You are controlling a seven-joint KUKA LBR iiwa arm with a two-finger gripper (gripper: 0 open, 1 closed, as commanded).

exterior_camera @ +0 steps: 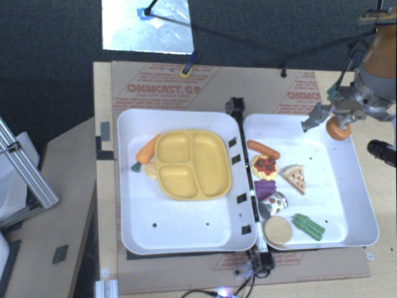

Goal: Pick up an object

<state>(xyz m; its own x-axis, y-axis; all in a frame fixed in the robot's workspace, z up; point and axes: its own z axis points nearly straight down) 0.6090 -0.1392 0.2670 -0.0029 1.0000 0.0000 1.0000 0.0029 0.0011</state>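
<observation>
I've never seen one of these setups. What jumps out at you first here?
The big yellow divided plate in the left bin, with a toy carrot at its left edge. Next, the cluster of toy food along the right bin's left side, including a pizza slice. The gripper hovers over that bin's far right corner.

Pincer above right bin's far corner, an orange round piece at its fingers. Yellow tray in left bin.
</observation>
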